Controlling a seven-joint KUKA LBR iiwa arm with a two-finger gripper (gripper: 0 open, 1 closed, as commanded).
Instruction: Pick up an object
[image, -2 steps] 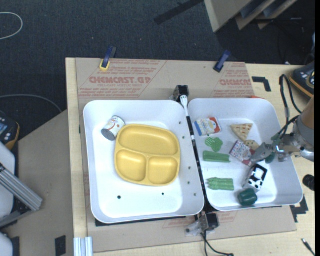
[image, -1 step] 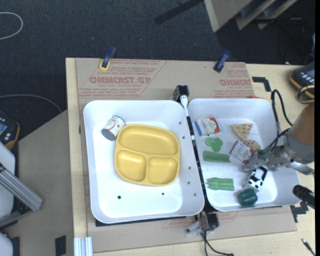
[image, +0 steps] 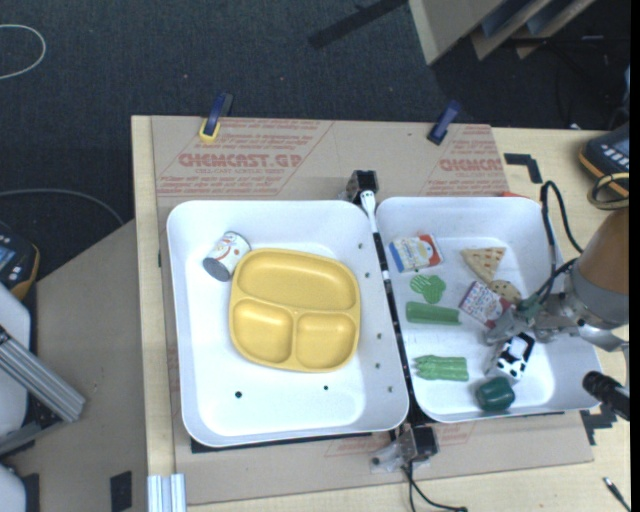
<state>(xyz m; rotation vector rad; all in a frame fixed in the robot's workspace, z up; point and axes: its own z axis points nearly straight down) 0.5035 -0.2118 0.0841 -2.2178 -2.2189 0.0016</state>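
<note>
We watch the gripper (image: 520, 335), finger state impossible to tell, hover with the black-and-white toy (image: 514, 356) just beside at six o'clock.

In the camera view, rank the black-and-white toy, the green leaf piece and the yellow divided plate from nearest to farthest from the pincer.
1. Black-and-white toy, right bin, just below the pincer.
2. Green leaf piece, right bin, left part.
3. Yellow divided plate, left bin.

Two white bins (image: 190, 300), one yellow tray (image: 295, 308), one can (image: 226, 254)
</note>
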